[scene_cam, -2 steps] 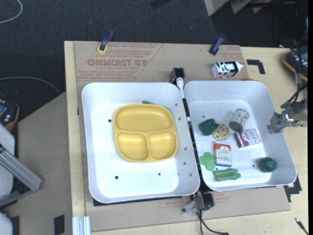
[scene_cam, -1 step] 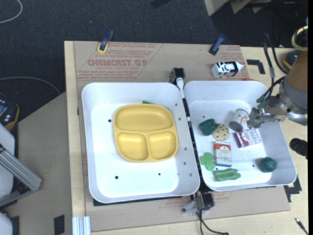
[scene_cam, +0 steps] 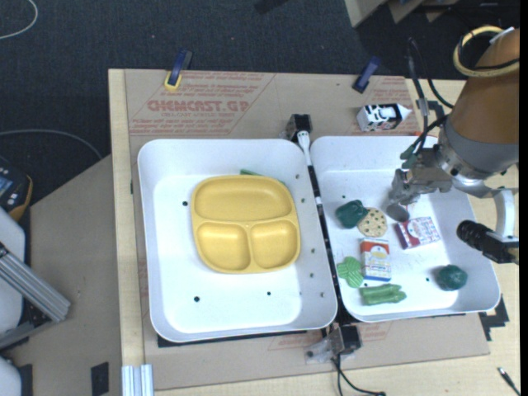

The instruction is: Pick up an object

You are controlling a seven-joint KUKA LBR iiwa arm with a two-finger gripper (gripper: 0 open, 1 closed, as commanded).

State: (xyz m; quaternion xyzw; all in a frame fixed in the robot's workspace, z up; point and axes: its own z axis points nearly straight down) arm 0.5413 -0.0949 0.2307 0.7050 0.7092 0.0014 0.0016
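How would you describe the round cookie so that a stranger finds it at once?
Look in the right bin. Near its middle, just below the gripper, lies a cookie. It is the one pale, round, dark-dotted item, beside a dark green lump.

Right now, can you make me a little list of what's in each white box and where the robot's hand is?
left bin: one yellow divided tray, with something green peeking out behind its far edge
right bin: small toys
toys near its middle: dark green lump, round cookie, small orange and white carton
toys at its front: two light green pieces, dark green ball
red and white packet: just below the gripper
gripper: over the right bin, holding nothing I can see
outside the bins: black and white toy on the board
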